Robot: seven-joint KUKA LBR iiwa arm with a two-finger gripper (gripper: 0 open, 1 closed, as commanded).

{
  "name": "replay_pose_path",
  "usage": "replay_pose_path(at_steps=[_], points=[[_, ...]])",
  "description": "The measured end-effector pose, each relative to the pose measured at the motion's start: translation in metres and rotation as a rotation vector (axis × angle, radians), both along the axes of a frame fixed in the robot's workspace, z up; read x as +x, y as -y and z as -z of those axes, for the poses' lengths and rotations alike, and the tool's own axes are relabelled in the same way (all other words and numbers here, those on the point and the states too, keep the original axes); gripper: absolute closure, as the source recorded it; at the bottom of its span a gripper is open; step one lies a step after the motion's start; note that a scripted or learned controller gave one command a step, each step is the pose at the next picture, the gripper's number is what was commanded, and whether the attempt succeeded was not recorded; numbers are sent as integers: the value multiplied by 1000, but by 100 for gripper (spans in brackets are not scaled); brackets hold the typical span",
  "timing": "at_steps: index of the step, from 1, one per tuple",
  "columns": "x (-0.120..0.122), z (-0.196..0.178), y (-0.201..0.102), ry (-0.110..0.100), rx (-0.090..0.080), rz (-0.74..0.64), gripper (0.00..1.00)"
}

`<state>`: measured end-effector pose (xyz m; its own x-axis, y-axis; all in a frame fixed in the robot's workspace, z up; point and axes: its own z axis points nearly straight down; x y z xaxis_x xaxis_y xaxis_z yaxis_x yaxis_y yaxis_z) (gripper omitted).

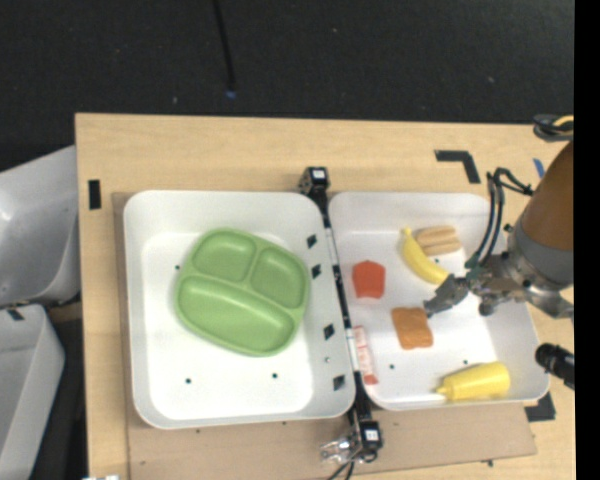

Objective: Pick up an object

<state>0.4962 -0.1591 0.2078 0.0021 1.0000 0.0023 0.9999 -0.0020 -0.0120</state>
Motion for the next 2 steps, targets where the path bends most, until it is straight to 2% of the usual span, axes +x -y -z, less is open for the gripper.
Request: replay_pose_path(at_steps=[1,2], points=[[3,-6,0,13,-3,-3,0],[-4,39,-2,9,-3,-1,0]])
